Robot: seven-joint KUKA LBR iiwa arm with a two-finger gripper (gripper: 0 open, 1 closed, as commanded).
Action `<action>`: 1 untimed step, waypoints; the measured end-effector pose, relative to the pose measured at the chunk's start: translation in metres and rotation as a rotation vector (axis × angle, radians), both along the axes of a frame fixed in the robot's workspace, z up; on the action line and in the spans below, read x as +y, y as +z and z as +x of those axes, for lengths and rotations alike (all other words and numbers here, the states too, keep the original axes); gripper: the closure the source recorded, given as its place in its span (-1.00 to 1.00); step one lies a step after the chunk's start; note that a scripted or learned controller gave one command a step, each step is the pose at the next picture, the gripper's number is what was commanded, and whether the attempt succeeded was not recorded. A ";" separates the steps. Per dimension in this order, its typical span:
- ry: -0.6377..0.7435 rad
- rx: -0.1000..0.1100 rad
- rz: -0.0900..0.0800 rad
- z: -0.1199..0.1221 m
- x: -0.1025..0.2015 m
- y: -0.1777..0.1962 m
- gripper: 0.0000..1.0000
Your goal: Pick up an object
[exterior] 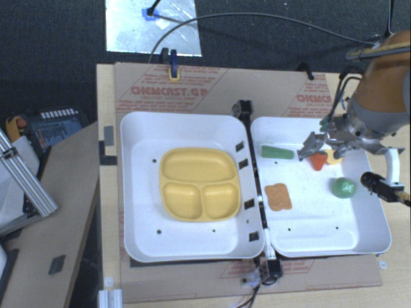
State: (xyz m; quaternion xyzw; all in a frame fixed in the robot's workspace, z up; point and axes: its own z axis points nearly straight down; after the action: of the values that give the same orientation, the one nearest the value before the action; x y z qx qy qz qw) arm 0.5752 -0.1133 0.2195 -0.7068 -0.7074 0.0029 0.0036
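Orange-red piece (318, 162), small, toy-food sort: lies in the right bin (321, 236), directly under my claw (323, 144) and partly covered by it. Nearest candidate for the pick.

Yellow scrap (334, 158): just beside the orange-red piece, on its arm side, touching or nearly so; I cannot tell which.

Green elongated piece (277, 151): lying flat, near my claw, on the side away from my arm.

Green round piece (343, 187): near, toward the front edge of the bin from my claw.

Tan flat piece (278, 197): further off, toward the front and the divider between bins.

Yellow compartment tray (198, 183): in the left bin (138, 172), well apart from my claw, beyond the divider.

Claw, state: low over the right bin, above the orange-red piece. How far apart it stands I cannot tell from this slant, nor whether anything sits within it; nothing is visibly lifted.

Risks, as I judge them:
- Orange-red and yellow items crowd each other; a closing could catch both, or squeeze one out sideways.
- Small rounded goods on slick white plastic: a slightly off-centre descent would nudge rather than seize.
- Green round piece would likely roll if brushed.
- Bin floor is close below; coming down too far would press against it.
- Surface (109, 191) under the bins appears fixed; the bins themselves might shift if shoved.
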 end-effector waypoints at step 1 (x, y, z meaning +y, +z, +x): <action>0.002 -0.011 -0.001 0.002 0.000 0.005 -1.00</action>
State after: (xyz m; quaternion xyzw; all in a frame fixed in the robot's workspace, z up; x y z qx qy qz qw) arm 0.5776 -0.1132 0.2248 -0.7061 -0.7081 -0.0004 -0.0007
